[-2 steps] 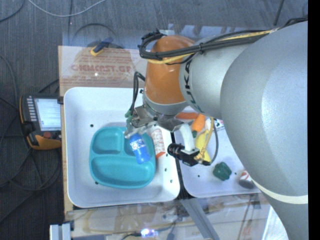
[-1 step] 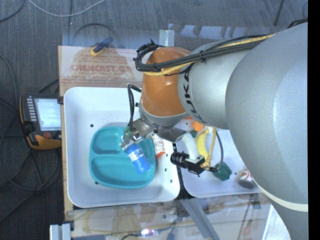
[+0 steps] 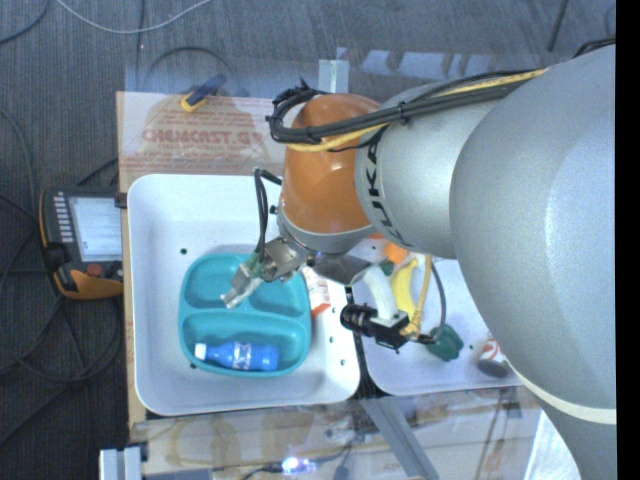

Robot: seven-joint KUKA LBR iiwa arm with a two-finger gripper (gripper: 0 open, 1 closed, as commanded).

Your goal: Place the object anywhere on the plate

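A teal divided plate (image 3: 207,320) lies in the left white bin (image 3: 160,228). A blue bottle with a white cap (image 3: 238,354) rests on its side in the plate's near compartment. My gripper (image 3: 243,284) hangs low over the plate's far compartments, near the divider, pointing down and to the left. The bottle lies apart from the gripper, nearer the bin's front edge. The arm's orange band (image 3: 320,173) and grey body hide the far right corner of the left bin.
The right bin (image 3: 420,373) holds a white bottle (image 3: 375,290), a yellow item (image 3: 405,283), a green object (image 3: 447,343) and a grey piece (image 3: 490,365). A small red and white item (image 3: 318,295) sits at the plate's right edge. A handheld controller (image 3: 80,240) lies left of the bench.
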